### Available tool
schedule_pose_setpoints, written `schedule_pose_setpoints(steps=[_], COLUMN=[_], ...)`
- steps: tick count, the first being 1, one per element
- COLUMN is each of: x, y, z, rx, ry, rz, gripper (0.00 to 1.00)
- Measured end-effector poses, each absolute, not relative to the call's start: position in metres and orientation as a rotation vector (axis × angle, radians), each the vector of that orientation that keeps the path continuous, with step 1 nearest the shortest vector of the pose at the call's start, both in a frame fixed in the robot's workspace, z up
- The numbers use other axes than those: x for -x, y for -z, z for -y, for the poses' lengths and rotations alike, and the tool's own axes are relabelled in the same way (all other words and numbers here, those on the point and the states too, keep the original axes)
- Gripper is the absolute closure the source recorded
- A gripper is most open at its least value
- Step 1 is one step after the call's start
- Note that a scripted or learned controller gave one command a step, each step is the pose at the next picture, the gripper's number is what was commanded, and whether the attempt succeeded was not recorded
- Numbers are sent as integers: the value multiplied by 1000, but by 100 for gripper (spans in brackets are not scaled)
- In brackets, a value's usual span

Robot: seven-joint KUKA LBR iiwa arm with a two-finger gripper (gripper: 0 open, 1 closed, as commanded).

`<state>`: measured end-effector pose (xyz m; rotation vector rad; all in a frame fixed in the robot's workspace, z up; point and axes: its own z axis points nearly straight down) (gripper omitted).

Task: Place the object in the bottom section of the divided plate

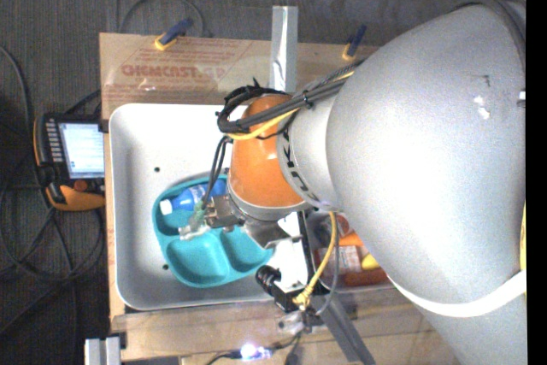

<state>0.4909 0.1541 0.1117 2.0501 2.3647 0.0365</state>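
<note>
The grey arm (410,158) with its orange band (261,154) reaches from the right over the left white bin (141,184). Beneath its wrist lies a teal divided plate (201,256); a blue-and-white object (182,203) rests in the plate's upper section. A handheld pendant (73,158) sits left of the counter (162,68).

A: What carries everything?
B: A tan wooden surface (171,64) with faint red lettering, blue clamps (173,32) at its far edge.
A: And on it?
B: A shallow white bin (141,141) at left. A second bin (359,256) sits beside it at right, mostly hidden by the arm.
</note>
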Motion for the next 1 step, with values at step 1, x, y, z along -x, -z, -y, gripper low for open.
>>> schedule_pose_setpoints(steps=[1], x=[-488], y=[-95], z=[-121], rx=[-1788], ry=[-23], rz=[-2577], gripper=[0])
